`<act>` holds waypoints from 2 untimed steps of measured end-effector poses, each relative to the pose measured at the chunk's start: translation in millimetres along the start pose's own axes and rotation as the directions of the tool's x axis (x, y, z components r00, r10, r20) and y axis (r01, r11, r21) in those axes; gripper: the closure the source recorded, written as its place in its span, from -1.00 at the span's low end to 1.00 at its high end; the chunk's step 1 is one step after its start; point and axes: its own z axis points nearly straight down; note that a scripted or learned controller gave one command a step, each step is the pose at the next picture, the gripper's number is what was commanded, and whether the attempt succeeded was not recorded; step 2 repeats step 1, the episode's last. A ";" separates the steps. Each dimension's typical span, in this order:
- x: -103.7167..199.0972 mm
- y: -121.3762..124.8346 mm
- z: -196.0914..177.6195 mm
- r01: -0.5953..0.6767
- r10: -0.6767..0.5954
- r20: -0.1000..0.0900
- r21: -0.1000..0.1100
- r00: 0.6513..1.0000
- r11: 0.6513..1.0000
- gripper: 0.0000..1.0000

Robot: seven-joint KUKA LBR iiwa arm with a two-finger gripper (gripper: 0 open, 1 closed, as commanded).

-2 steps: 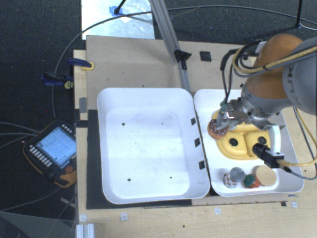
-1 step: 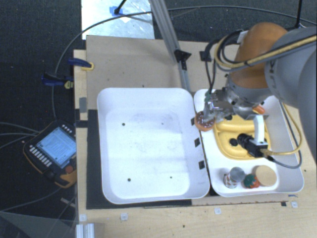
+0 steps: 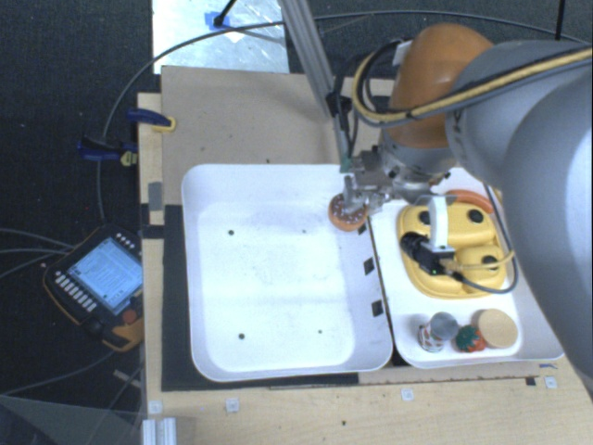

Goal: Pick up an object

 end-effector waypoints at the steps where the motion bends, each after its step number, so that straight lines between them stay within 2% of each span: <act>1: 53.1 25.5 -15.2 0.000 0.000 0.000 -0.002 1.000 1.000 1.00; 2: 53.1 25.5 -15.2 0.000 0.000 0.000 -0.002 1.000 1.000 1.00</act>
